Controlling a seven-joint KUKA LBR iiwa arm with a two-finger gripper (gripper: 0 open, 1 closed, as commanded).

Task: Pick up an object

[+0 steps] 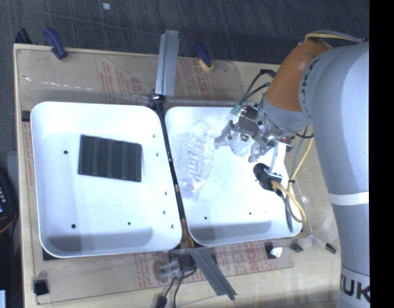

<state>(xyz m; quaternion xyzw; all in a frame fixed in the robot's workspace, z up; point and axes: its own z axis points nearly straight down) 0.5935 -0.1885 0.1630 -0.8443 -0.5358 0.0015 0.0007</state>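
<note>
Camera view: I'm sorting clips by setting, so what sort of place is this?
Probably a robot test bench in a lab. Two white bins sit side by side on a clamped board, a grey arm reaches over the right bin, and the floor is dark carpet.

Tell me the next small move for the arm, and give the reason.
Probably shift the hand a little toward the left bin and lower it over the clear plastic piece. That piece lies in the right bin, near the wall it shares with the left bin, while the hand hangs just beside it with nothing visibly between its parts. The dark ribbed slab in the left bin is farther off.
</note>
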